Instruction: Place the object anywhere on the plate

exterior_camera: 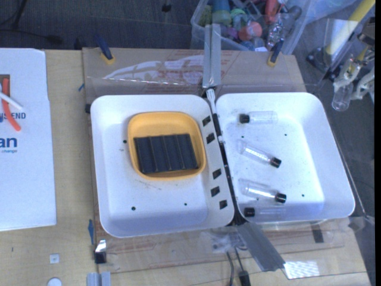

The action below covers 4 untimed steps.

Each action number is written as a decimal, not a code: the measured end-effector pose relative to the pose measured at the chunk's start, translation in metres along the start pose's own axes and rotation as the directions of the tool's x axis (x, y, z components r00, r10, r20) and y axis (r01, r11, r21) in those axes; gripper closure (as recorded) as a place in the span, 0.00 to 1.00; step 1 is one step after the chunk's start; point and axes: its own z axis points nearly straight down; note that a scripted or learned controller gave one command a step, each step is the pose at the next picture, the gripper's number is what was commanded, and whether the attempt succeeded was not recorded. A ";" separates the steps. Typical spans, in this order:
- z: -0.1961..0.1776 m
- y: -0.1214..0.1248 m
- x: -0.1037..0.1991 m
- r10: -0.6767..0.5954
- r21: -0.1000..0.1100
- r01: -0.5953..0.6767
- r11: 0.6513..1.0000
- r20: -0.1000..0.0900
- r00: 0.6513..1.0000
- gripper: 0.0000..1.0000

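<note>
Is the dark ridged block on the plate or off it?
On it. The dark ridged block lies flat inside the yellow plate in the left bin, with yellow rim showing on all its sides.

— Can you read any lettering here?
— Only on the white sheet [24,139] lying left of the bins: you can make out "END" in dark letters, and below it large blue letters "an", both cut off at the edge. The smaller print underneath is illegible.

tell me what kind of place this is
Probably a robotics lab test bench: two white bins taped side by side, clear vials laid out for picking, and a storage tub of assorted toys behind.
</note>
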 end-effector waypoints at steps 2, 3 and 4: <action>-0.086 0.002 0.002 -0.577 -0.003 0.577 0.817 0.002 0.817 1.00; -0.085 0.001 -0.002 -0.789 -0.004 0.789 0.614 0.003 0.614 1.00; -0.085 0.017 0.001 -0.951 -0.008 0.951 0.310 0.010 0.310 1.00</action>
